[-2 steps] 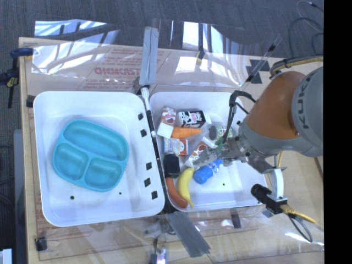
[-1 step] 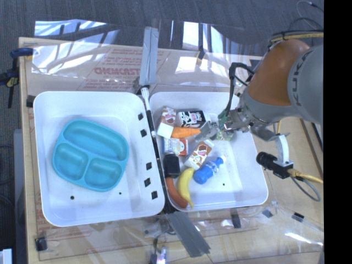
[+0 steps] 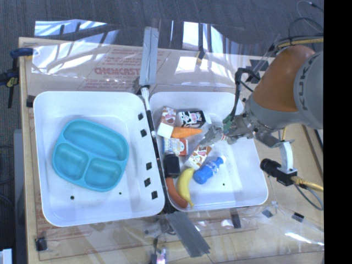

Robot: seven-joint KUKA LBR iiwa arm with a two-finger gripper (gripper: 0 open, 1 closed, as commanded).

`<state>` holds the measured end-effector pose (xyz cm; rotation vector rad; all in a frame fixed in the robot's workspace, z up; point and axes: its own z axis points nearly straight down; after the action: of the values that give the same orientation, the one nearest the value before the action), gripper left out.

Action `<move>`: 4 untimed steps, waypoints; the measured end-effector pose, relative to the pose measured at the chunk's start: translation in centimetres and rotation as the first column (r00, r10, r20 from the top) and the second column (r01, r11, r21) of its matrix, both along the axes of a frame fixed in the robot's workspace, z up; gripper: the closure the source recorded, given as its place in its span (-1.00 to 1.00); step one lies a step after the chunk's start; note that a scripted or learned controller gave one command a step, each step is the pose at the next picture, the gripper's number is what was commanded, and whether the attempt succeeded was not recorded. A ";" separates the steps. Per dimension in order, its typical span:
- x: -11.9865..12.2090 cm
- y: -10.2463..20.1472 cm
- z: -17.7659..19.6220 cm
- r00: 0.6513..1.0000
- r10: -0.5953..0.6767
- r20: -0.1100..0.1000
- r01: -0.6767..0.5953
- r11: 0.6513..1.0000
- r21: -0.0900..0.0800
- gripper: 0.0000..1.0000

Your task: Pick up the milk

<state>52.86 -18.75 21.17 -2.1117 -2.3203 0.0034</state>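
a grey robot arm with an orange band reaches from the right into the right bin [image 3: 250, 172], its gripper [image 3: 212, 135] low among packages, finger state impossible to tell, while the milk carton [image 3: 190, 117] lies at the bin's far side beside a carrot [image 3: 186, 131], with a blue divided plate [image 3: 91, 154] in the left bin [image 3: 47, 111].

Both bins [image 3: 82, 213] are white, the divided plate [image 3: 91, 154] turquoise, the milk carton [image 3: 190, 117] black-and-white cow-patterned, the carrot [image 3: 186, 131] orange, the banana [image 3: 186, 187] yellow, the bottle [image 3: 209, 170] blue with a white cap.
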 end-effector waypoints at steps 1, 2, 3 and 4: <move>3.1 2.9 -9.8 0.991 0.129 0.023 -0.129 0.992 -0.009 -1.00; 0.0 -1.4 -10.5 0.941 0.336 0.035 -0.336 0.942 -0.021 -1.00; 5.7 -2.2 -4.1 0.960 0.282 0.005 -0.282 0.960 -0.002 -1.00; 5.7 -2.2 0.5 0.926 0.379 0.004 -0.379 0.926 -0.002 -1.00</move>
<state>58.56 -20.93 21.66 -1.6269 -2.6880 0.0012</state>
